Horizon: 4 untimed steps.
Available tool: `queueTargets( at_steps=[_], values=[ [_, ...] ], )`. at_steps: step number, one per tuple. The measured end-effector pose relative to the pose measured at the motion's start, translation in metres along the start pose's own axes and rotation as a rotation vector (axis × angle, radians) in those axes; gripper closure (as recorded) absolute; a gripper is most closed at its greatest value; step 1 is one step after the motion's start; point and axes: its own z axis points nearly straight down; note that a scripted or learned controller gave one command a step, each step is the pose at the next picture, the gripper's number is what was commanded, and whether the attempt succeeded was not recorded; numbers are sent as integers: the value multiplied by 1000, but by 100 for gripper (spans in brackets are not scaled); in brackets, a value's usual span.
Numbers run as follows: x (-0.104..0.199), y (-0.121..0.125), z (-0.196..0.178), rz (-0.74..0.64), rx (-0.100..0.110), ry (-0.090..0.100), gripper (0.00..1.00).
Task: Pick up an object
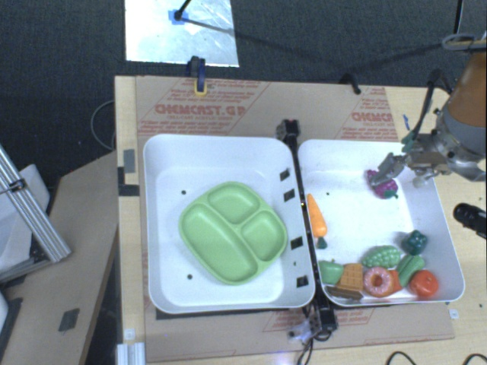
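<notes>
I see my gripper [405, 166] over the far right part of the right bin [358, 226], reaching in from the right. Its two fingers stand apart, fairly wide: one fingertip [388, 163] sits at the upper edge of the purple toy [382, 182], the other is off to the right near the bin's rim. The toy is not between them; it lies on the bin floor just below the left finger, a dark purple bunch with a bit of green at its lower right. Whether that finger touches it I cannot tell.

Further out in the same bin, a carrot [316, 217] lies along the left wall by the divider. The near edge holds a cluster: a dark green piece [415, 241] on the right, a light green bumpy one [382, 256], a pink donut [377, 281], a tan waffle-like block [351, 278], a green piece [330, 271] at the left end, and a red tomato [424, 283] in the near right corner.

The left bin [171, 173] holds a light green divided plate [232, 233], lying flat near its middle.

Both bins rest on a cardboard sheet [228, 105] on the bench.
</notes>
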Motion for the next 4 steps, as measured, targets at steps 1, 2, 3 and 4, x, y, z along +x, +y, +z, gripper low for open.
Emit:
queueTargets(
  at_steps=[1,2,3,4],
  values=[
    [0,2,-4,-2,-9,-1,0],
    [0,2,37,1,-5,-1,0],
    [-6,4,81,1,-4,-1,0],
    [-13,-3,134,1,-6,-1,0]
  ],
)
